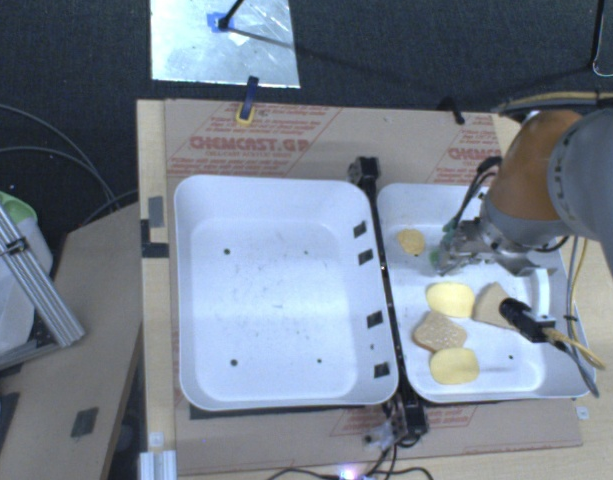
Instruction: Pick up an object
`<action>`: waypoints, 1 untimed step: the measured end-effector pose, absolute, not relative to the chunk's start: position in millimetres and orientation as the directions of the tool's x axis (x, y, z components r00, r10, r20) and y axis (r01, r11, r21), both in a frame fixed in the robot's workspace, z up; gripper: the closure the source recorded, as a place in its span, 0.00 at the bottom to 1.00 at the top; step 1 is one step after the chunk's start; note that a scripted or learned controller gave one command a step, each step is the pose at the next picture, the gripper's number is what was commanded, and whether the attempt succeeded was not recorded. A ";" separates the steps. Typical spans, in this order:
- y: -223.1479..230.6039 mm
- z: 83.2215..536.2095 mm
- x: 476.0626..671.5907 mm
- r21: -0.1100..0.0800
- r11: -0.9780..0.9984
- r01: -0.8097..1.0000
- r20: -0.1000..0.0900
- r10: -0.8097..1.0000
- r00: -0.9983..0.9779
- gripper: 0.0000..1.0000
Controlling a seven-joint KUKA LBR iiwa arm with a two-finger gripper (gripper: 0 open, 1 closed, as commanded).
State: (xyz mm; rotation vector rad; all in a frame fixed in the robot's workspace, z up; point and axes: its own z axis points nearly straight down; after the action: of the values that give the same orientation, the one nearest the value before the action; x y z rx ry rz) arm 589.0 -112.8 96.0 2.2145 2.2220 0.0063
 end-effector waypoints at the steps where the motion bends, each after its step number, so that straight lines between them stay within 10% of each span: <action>1: -8.4 189.7 555.0 0.007 0.013 1.000 0.004 1.000 -0.013 1.00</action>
State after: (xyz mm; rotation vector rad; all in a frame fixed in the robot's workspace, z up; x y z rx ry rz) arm 555.0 -8.4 189.7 2.2062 2.2340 0.0121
